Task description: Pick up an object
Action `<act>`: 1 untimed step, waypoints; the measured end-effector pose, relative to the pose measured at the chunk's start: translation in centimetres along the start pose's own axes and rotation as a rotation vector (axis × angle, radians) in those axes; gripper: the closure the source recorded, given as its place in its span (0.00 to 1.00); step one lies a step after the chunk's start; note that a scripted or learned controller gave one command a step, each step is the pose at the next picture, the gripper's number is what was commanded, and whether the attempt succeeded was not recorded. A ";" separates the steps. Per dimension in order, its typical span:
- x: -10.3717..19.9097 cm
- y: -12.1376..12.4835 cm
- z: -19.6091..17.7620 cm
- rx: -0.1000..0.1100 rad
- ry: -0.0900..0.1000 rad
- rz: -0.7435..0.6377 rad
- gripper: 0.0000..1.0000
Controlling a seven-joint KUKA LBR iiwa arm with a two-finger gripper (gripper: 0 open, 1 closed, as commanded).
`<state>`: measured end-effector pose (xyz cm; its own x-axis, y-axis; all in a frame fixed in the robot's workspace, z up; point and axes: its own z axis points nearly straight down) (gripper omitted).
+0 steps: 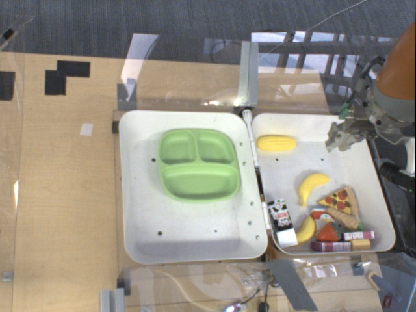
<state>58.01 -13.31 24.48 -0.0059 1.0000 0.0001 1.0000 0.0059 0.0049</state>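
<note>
The right bin (pixel 364 174) holds a yellow lemon-shaped piece (pixel 277 143) near its back left and a banana (pixel 312 186) in the middle. A pizza slice (pixel 340 202) lies toward the front right. At the front sit a small milk carton (pixel 281 215), a second yellow piece (pixel 305 230), a red strawberry-like piece (pixel 329 233) and a flat marker-like bar (pixel 344 243). My gripper (pixel 342 137) hangs over the bin's back right part, above bare bin floor, with nothing visible between its fingers.
The left bin (pixel 140 194) carries a green divided plate (pixel 197 164). A metal divider post (pixel 247 77) stands behind the seam between the bins. The arm comes in over the right bin's right rim.
</note>
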 end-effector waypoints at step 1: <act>1.7 -2.7 12.5 -0.002 -0.001 -0.125 0.00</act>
<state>55.41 -11.68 11.95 -0.1305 0.9914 -0.0012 0.9914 0.1305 0.0067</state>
